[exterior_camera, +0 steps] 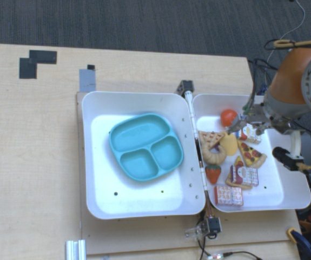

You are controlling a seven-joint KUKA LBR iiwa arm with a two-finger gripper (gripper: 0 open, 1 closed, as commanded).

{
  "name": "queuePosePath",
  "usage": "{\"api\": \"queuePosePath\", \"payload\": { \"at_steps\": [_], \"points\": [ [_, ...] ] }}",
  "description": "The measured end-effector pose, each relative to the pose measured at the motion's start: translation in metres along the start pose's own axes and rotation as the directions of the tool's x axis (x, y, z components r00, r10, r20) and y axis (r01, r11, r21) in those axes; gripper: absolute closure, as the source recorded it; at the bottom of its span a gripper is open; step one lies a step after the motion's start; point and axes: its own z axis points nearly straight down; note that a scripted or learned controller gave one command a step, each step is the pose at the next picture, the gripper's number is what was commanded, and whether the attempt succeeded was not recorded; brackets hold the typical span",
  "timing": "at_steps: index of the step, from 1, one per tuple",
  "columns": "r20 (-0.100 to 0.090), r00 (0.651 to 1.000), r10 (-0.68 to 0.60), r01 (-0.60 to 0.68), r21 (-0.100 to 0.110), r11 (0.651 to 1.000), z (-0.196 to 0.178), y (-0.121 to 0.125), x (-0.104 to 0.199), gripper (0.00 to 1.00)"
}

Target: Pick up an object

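The right bin (293,199) holds several toy foods. Among them are a red tomato (229,116), a pizza slice (210,140), a beige ring-shaped pastry (216,155), a yellow piece (230,144), a strawberry (213,173), a second pizza slice (251,156), a small carton (246,175) and a pink box (229,196). My gripper (245,127) hangs low over the bin's upper middle, just right of the tomato and above the yellow piece. A small white and red item (252,136) lies right under it. I see nothing lifted.
The left bin (144,205) holds a teal divided plate (146,146). A clamp (186,86) sits at the top of the ridge between the bins. A black part (286,158) juts over the right bin's right side. Cables lie at the bench's front edge (209,229).
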Motion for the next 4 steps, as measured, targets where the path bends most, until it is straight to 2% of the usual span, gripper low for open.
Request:
{"api": "queuePosePath", "payload": {
  "at_steps": [1, 2, 3, 4],
  "points": [
    [0.000, 1.000, -0.002, 0.002, -0.004, 1.000, -0.011, 0.002, 0.001, 1.00],
    [0.000, 1.000, -0.002, 0.002, -0.004, 1.000, -0.011, 0.002, 0.001, 0.00],
    [-0.004, 1.000, 0.004, -0.004, 0.016, 1.000, 0.033, -0.050, 0.002, 0.00],
    [-0.003, 1.000, 0.003, -0.003, 0.010, 1.000, 0.021, -0.048, 0.002, 1.00]
  ]
}}
